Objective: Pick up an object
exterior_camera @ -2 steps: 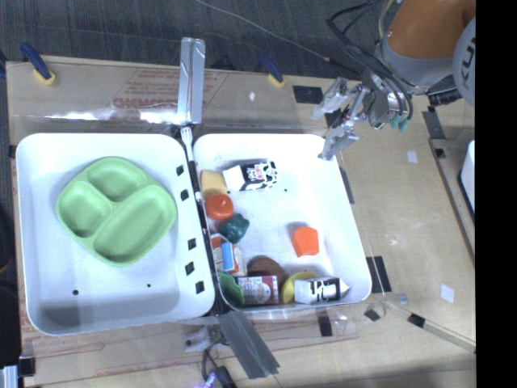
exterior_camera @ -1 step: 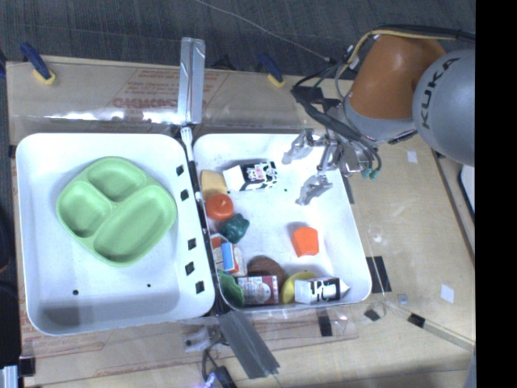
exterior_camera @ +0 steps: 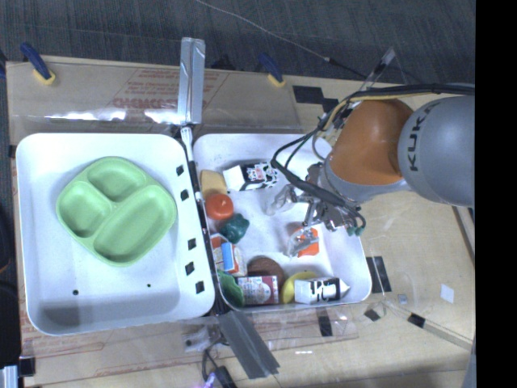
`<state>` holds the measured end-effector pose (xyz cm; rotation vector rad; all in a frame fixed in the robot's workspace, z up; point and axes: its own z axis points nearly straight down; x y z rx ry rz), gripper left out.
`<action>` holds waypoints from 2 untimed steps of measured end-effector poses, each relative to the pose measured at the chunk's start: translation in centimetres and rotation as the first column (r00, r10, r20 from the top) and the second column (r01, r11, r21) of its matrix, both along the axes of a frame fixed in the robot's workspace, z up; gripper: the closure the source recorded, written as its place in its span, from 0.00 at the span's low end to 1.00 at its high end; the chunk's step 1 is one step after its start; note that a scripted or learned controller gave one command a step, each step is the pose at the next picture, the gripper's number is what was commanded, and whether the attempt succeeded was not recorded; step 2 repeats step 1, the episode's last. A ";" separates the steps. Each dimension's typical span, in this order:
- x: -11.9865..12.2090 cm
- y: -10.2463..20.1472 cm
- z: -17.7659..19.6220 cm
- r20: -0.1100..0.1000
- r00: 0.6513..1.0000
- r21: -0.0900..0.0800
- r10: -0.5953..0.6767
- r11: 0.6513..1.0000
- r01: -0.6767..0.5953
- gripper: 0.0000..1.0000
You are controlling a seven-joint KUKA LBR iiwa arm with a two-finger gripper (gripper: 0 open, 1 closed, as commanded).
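The orange packet lies on the floor of the right bin, directly under the gripper. Whether the gripper is open, closed or gripping cannot be told. Along the bin's left wall sit a red-orange ball and a dark green item. The left bin holds a green plate.

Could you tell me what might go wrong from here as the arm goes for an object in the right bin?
1. The gripper hangs just above a small orange packet that lies flat on the bin floor, so the jaws may slide off it and come up with nothing.
2. The other items crowd the right bin's left and front walls, touching one another; a grasp at the tomato could nudge the dark green piece beside it.
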<state>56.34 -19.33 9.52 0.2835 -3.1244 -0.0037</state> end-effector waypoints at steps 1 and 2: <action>4.0 6.9 -0.3 0.007 1.000 0.000 0.014 1.000 -0.014 0.00; 4.0 6.9 -0.3 0.007 1.000 0.000 0.014 1.000 -0.014 0.00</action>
